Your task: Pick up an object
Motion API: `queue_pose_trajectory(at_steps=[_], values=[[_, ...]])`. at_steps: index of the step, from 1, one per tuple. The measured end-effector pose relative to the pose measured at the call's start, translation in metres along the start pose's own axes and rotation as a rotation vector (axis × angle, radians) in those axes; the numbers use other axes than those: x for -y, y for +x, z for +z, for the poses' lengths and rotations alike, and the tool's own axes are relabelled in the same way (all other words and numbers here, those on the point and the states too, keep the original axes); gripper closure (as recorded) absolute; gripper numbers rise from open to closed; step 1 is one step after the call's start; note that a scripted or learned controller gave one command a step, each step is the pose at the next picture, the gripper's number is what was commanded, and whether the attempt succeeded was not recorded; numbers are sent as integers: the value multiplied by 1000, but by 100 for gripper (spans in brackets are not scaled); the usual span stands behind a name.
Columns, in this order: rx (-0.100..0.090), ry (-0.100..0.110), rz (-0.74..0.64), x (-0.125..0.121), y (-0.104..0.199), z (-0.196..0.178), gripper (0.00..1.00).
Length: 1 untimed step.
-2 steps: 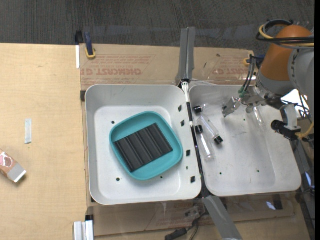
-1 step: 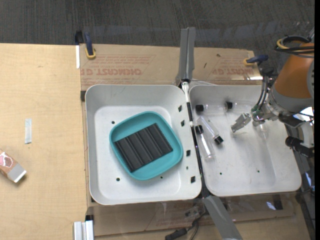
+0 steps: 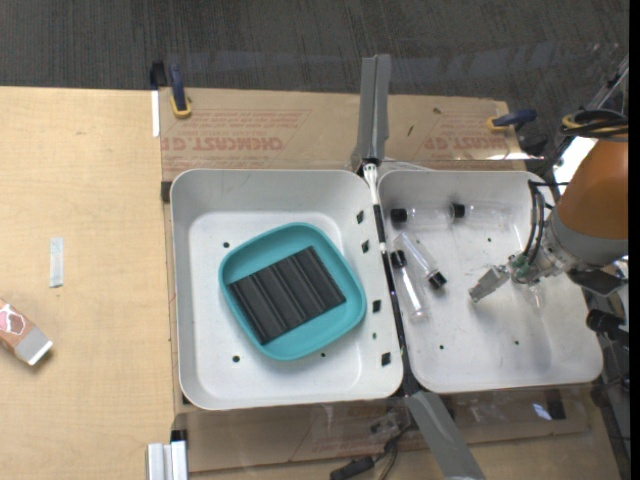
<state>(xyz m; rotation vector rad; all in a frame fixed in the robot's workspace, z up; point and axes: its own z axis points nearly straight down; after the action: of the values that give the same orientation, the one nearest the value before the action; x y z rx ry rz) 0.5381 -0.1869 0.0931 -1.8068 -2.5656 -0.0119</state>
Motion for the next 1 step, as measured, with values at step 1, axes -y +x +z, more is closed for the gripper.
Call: queue_pose_trajectory(at_steps=[1], values=[[7,5,-114,-37,54,2,0]])
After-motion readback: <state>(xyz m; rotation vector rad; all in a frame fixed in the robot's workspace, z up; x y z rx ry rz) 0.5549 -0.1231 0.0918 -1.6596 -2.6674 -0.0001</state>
